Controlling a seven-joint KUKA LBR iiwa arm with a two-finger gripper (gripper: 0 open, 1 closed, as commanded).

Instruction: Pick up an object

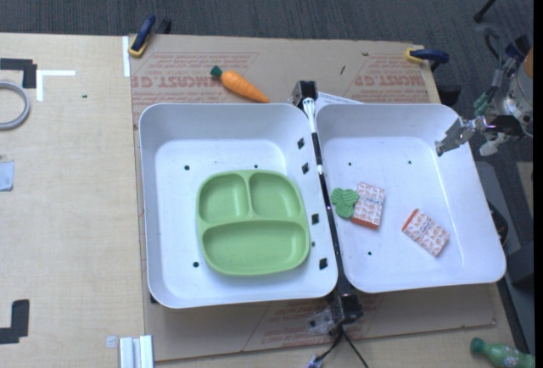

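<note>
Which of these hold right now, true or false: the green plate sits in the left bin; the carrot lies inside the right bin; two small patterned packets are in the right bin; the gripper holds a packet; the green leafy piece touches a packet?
1. The green plate sits in the left bin. True.
2. The carrot lies inside the right bin. False: it lies on the cardboard behind the left bin.
3. Two patterned packets are in the right bin. True.
4. The gripper holds a packet. False: it is at the right bin's far right rim, apart from both.
5. The green leafy piece touches a packet. True.
</note>
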